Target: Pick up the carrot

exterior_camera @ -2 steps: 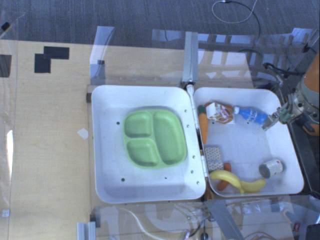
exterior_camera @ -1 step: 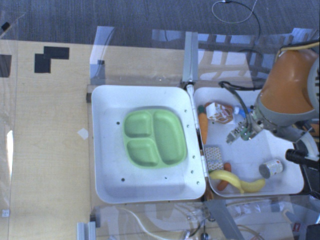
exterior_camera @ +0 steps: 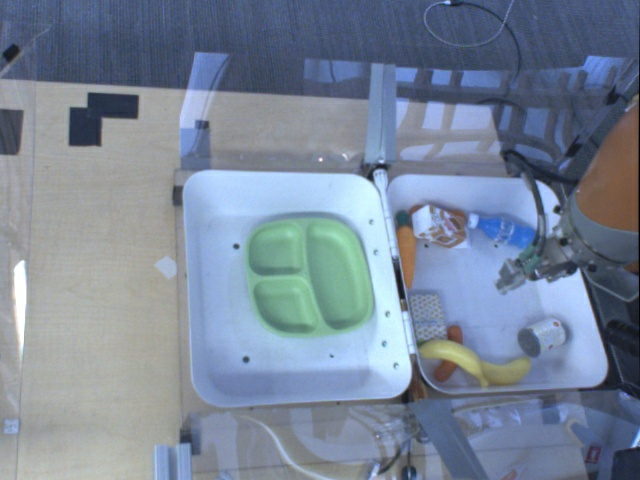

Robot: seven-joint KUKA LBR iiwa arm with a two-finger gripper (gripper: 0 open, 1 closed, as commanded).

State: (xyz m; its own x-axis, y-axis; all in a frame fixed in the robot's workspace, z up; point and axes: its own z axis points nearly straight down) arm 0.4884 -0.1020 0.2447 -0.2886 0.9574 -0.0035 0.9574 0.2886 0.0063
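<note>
In the right bin (exterior_camera: 596, 363), the carrot (exterior_camera: 406, 258) lies lengthwise along the left wall, well apart from the empty, slightly parted pincer (exterior_camera: 512, 276) near the opposite side.

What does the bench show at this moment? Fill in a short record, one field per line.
left bin: holds a green divided plate
right bin: carrot along its left wall, banana near the front, small can
gripper: over the right bin, apart from the carrot
carrot status: not picked up
</note>
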